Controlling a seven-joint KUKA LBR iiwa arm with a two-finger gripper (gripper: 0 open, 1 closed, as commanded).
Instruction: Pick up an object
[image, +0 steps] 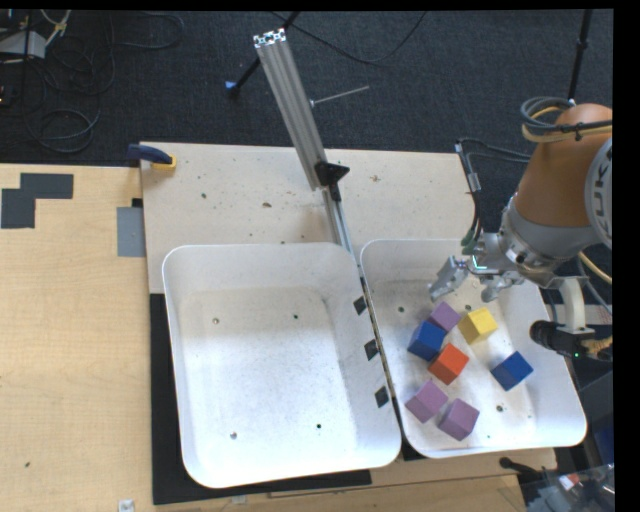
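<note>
At right of frame, the gripper (470, 280) hangs open and empty above the right bin (400, 262), poised over clustered blocks (452, 362).

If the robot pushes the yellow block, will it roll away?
Probably not: the yellow block looks like a cube with flat faces, so it should slide rather than roll. It looks stiff, and a push might bump it into the purple block beside it.

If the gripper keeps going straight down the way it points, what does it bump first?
Probably the yellow cube or the purple cube beside it; the gripper hangs open just above them. Depth is hard to judge from this slanted view.
</note>
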